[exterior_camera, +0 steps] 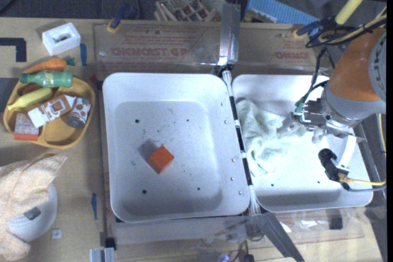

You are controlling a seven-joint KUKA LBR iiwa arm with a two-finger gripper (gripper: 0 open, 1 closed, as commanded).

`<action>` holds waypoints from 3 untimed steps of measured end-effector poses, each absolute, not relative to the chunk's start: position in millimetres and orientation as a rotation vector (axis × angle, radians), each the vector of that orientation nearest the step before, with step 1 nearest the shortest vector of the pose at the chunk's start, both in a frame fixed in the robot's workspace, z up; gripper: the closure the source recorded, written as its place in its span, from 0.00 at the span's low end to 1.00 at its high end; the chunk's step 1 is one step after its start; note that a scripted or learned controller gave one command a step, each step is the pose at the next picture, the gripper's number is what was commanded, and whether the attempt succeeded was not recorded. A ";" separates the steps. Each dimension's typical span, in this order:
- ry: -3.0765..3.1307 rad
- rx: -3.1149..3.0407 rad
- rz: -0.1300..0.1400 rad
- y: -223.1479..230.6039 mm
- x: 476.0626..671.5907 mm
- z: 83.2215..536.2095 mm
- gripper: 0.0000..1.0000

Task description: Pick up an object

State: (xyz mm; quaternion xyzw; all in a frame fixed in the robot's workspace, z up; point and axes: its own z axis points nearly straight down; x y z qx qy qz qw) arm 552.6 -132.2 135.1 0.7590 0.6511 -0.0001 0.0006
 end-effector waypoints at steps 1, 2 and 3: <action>1.972 2.443 0.000 -204.1 581.5 165.4 0.00; 1.972 2.443 0.000 -203.9 581.5 165.3 0.00; 1.880 2.519 -0.002 -143.5 536.4 113.8 0.00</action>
